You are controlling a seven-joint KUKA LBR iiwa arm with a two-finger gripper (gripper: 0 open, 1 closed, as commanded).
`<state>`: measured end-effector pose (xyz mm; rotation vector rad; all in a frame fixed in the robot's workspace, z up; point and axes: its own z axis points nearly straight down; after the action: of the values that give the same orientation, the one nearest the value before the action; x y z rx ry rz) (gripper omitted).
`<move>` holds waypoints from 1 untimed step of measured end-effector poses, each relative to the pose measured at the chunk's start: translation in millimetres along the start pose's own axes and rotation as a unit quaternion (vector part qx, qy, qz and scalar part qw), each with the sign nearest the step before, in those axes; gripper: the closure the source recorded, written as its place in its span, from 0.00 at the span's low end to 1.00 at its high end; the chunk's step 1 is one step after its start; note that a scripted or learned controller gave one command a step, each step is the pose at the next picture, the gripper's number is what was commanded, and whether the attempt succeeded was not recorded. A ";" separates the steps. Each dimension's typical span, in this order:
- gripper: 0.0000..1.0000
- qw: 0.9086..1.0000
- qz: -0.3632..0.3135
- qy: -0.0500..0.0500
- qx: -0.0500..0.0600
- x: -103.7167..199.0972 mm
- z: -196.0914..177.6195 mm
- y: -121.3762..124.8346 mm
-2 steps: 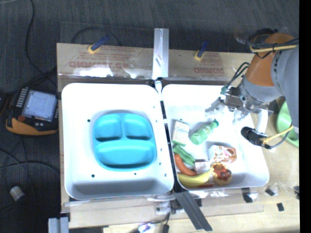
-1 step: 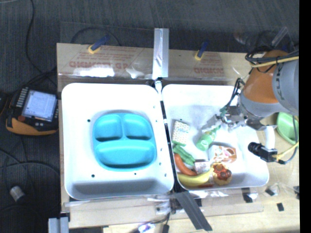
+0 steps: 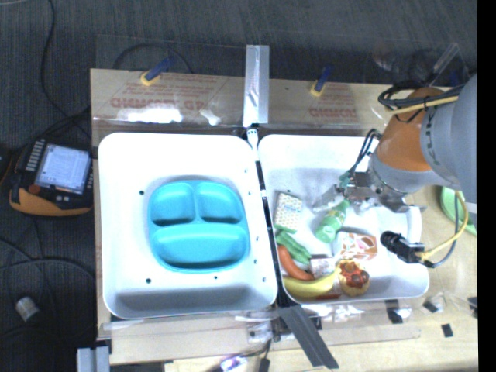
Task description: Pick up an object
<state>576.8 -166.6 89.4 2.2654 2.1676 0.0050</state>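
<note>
My gripper (image 3: pixel 341 194) hangs low in the right bin (image 3: pixel 310 157), near its middle, with the grey arm and its orange band (image 3: pixel 403 147) behind it to the right. Just below the gripper lies a green bottle (image 3: pixel 329 225); whether they touch I cannot tell. Left of the bottle sit a checkered packet (image 3: pixel 288 208) and a green vegetable (image 3: pixel 290 239). An orange carrot-like piece (image 3: pixel 293 262), a yellow banana (image 3: pixel 310 287), a red and yellow fruit (image 3: pixel 354 277) and a white and orange carton (image 3: pixel 356 246) crowd the bin's front.
A blue divided plate (image 3: pixel 198 223) lies in the left bin (image 3: pixel 124 208). A black cable plug (image 3: pixel 395 244) and yellow cable (image 3: pixel 449 242) hang by the right bin's right wall. A handheld device (image 3: pixel 54 173) lies on the floor at far left.
</note>
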 end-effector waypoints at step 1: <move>1.00 1.000 0.000 0.001 -0.002 0.4 -9.9 1.3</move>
<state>578.0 -166.3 99.4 2.2648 2.1661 0.0098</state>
